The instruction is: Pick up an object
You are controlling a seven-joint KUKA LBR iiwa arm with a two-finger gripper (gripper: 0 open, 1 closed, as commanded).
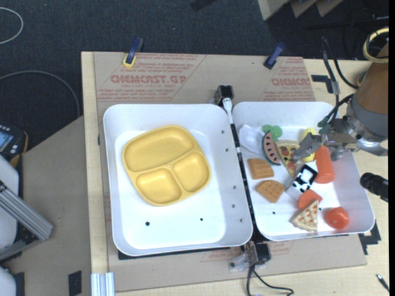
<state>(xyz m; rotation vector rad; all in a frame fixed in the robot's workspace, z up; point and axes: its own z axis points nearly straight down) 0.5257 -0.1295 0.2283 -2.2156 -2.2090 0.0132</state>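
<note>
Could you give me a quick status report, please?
Gripper low in right bin, grip unclear. Carrot beside it. Toy food crowded around.

Yellow tray (165,165) sitting in white bin (117,165); orange carrot (324,164), red tomato (336,217), red-green watermelon slice (270,147), tan crackers (260,168) showing.

Arm (378,97) at the right edge of the frame, broad orange band over a rounded grey wrist, silvery metal flange beneath, black cables looping off its upper side, dull grey gripper (303,155), small black-and-white patterned marker (303,179) at lower centre-right
</note>
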